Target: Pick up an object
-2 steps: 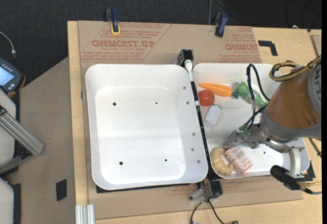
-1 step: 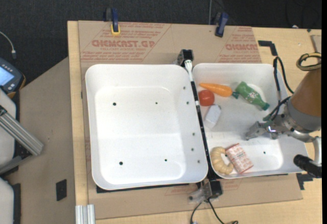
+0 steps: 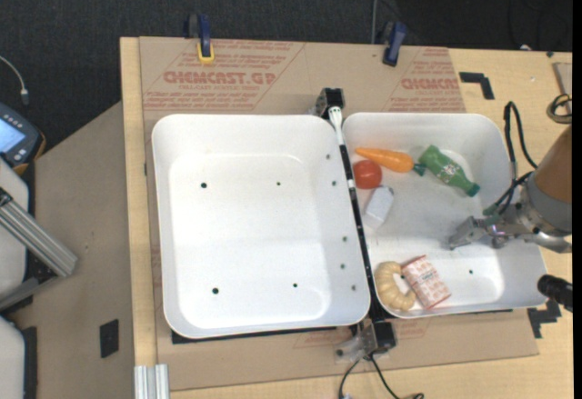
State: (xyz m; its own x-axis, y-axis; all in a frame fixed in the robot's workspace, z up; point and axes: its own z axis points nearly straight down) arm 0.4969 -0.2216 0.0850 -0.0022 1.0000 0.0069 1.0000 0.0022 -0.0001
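My two-finger gripper [image 3: 457, 239] sits low over the right-hand shallow white bin [image 3: 436, 123], reaching in from the right. Fingers look spread slightly apart, tips pointing left; nothing shows between them. Whether the tips touch the bin floor I cannot tell.

Writing: the brown cardboard sheet [image 3: 300, 70] under both bins reads "CHEMCAST GP" in red, repeated and partly cut off behind the right bin. The small pink-and-white printed carton [image 3: 426, 283] carries text too small to read.

Around my hand, all in the same bin: the carton lies below and left of the fingertips, touching a pale tan ring-shaped bagel [image 3: 392, 286] on its left. Above the fingertips lies a green plastic bottle [image 3: 446, 169], tilted. Left of the bottle, a long orange carrot [image 3: 386, 158]; just under that, a round red tomato [image 3: 367, 174]. A translucent whitish block [image 3: 377, 204] lies to my left, nearest the bin's left wall. Beyond that wall sits the left-hand shallow white bin [image 3: 245, 129]. Two blue clamps [image 3: 202, 30] grip the far edge of the sheet.
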